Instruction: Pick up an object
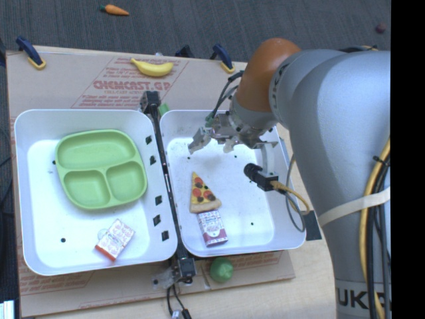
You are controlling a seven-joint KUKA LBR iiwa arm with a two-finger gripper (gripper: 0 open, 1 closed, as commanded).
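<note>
My gripper (pixel 213 143) hangs over the back part of the right bin (pixel 282 234), its fingers (pixel 198 141) spread open with nothing between them. A toy pizza slice (pixel 202 193) lies in that bin a little in front of the gripper. A red and white carton (pixel 212 229) lies just in front of the pizza. In the left bin (pixel 26 198) sit a green divided plate (pixel 99 168) and a red and white packet (pixel 114 238).
A toy banana (pixel 153 66) lies on the cardboard behind the bins and a green ball (pixel 222 269) in front of the right bin. A black divider (pixel 163 178) runs between the bins. The arm's grey body (pixel 332 131) covers the right side.
</note>
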